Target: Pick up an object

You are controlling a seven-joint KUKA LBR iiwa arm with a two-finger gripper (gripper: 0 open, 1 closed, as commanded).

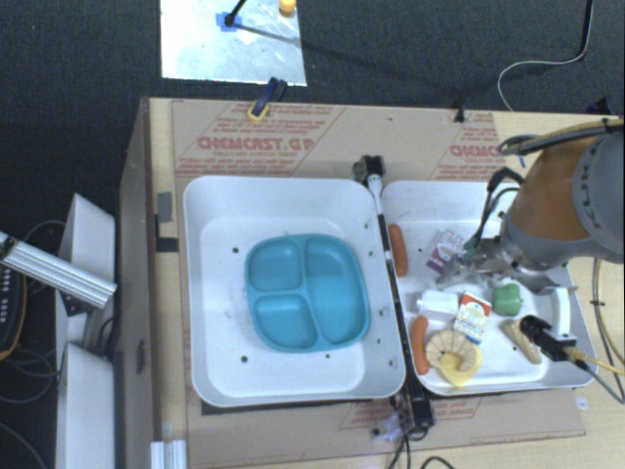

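In the camera view, two white bins were seen side by side on the bench (283, 135). The left bin (210, 262) was occupied by a blue tray (308, 293), divided into four compartments and laid near the bin's middle.

The right bin (430, 198) was seen to hold the small things open to picking. A sausage (397, 248) was laid along its left wall, and an orange stick (419, 344) was laid lower down by the same wall. A purple-and-white wrapper (446, 252) was seen near the bin's middle. A white block (438, 305) was placed below it, with a red-and-white carton (473, 319) just right of that block. A green lump (507, 298) was set just right of the carton. A pale yellow round piece (455, 354) was found touching the carton's lower end, near the front wall.

The arm (557, 203) was extended from the right over the right bin. The hand (471, 262) was found between the wrapper and the green lump, just above the carton in the picture. Whether the hand was open or closed could not be told.

Beyond the bench, a silver sheet (210, 37) was seen on the dark floor.
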